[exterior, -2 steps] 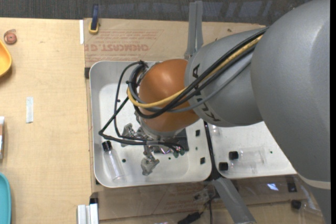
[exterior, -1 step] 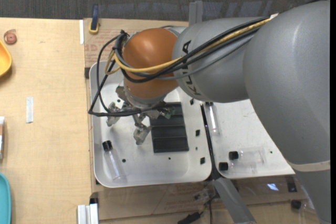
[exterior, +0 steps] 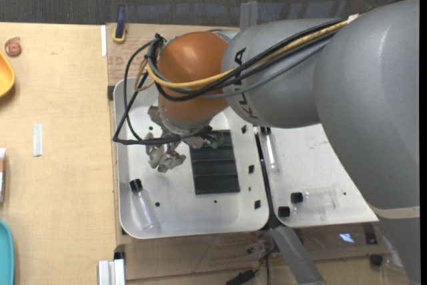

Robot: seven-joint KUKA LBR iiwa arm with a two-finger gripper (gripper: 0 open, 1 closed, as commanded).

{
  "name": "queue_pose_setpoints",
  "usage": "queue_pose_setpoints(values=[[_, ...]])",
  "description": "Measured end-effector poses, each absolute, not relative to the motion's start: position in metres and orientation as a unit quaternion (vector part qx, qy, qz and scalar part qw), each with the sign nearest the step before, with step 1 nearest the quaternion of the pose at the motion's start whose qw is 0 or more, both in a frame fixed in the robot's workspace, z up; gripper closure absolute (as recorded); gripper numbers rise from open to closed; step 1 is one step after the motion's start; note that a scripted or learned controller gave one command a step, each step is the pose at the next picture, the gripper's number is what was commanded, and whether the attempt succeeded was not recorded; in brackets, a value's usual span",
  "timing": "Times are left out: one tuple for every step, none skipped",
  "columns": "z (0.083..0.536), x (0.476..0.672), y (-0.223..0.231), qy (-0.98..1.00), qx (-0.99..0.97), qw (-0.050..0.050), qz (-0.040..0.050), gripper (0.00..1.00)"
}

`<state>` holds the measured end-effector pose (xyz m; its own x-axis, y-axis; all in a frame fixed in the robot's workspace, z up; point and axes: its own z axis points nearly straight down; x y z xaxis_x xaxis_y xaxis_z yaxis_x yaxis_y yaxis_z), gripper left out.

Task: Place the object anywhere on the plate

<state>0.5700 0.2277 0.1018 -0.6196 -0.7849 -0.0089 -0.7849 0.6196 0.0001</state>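
The grey arm (exterior: 347,70) fills the right and centre of the frame, its orange band (exterior: 190,73) sitting above the left bin (exterior: 130,217), with black and yellow cables looping around it. Beneath it lies the pale wooden worktop (exterior: 60,117), which carries two shallow white bins side by side: the left bin at centre and the right bin (exterior: 347,203) toward the lower right, partly hidden under the arm. A dark, ribbed rectangular plate (exterior: 215,173) lies flat in the left bin, just right of its middle. The pincer (exterior: 167,158) hangs just left of the plate, over the bin floor; whether its tips are spread or pressed together cannot be told, and nothing can be made out between them. A small clear vial with a black cap (exterior: 142,203) lies in the lower left corner of the left bin, apart from the plate. Another clear vial (exterior: 313,198) lies in the right bin.
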Motion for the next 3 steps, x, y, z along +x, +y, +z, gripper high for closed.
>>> queue_pose_setpoints(values=[[0.207, 0.604, 0.206, 0.892, -0.453, 0.002, 0.0006, 1.0], [0.109, 0.543, 0.206, 0.894, -0.449, 0.001, 0.0008, 1.0], [0.092, 0.605, 0.203, 0.872, -0.489, 0.002, 0.0007, 1.0]])
